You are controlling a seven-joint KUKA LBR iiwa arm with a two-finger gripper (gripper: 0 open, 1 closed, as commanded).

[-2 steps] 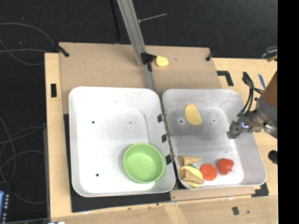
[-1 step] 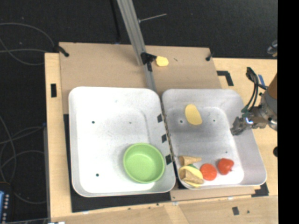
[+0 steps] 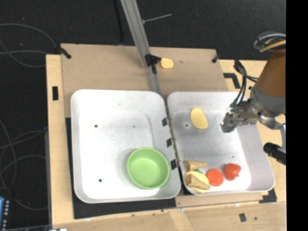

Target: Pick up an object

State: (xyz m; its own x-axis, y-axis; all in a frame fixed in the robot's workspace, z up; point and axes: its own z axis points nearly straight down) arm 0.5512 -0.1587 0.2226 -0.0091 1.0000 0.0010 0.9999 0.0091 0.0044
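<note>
Claw over right bin
My claw (image 3: 230,124) hangs just right of the yellow lemon (image 3: 199,118) in the right bin (image 3: 250,148); its opening I cannot tell.

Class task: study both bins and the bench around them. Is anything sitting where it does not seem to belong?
One thing stands out: a small yellow piece lies on the brown board behind the bins, outside both. The other items, such as the green bowl and yellow lemon-like object, sit inside bins.
</note>
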